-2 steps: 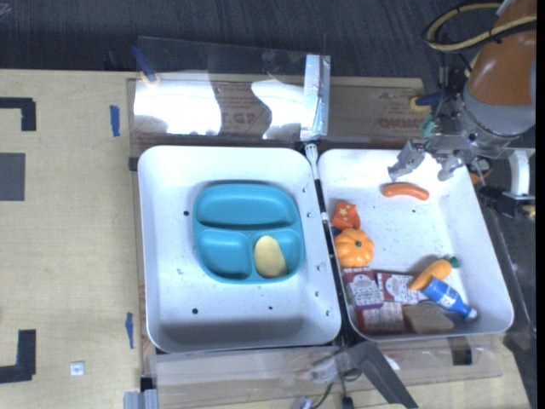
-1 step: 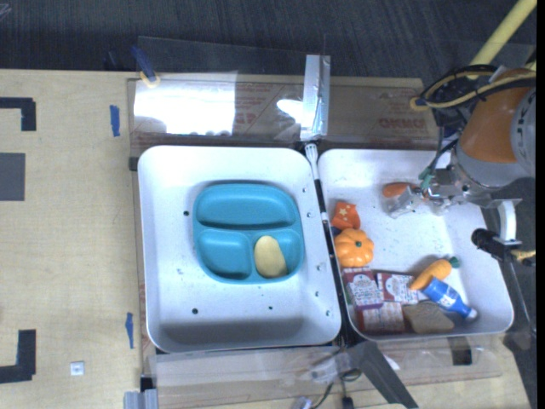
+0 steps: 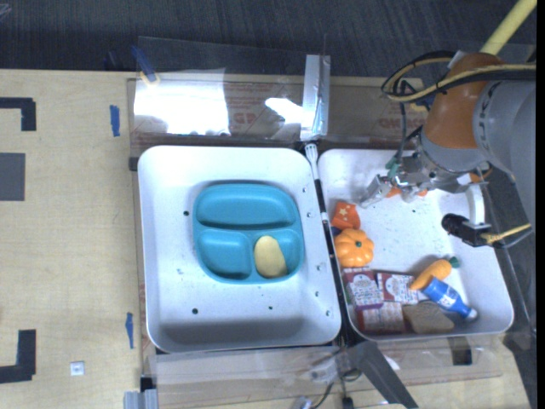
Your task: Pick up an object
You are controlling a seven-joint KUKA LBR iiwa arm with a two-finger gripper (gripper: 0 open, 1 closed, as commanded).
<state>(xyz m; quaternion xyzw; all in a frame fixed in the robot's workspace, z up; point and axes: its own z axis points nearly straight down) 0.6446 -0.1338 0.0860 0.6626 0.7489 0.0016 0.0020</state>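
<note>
My gripper [image 3: 385,186] hangs over the back part of the right bin [image 3: 400,228], below the orange-banded wrist. Just in front of it and to the left lies a small orange-red fruit [image 3: 345,216], and in front of that a small orange pumpkin [image 3: 353,247]. A carrot [image 3: 432,273], a blue bottle [image 3: 447,298], a red and white packet [image 3: 379,290] and a brown slab [image 3: 426,318] lie along the bin's front. Nothing visibly sits in the gripper.
The left bin [image 3: 162,254] holds a blue divided plate [image 3: 247,228] with a yellow potato-like object [image 3: 270,256] in its front right compartment. A clear panel [image 3: 221,100] stands behind the bins. A black part with cables [image 3: 464,227] hangs at the right bin's right side.
</note>
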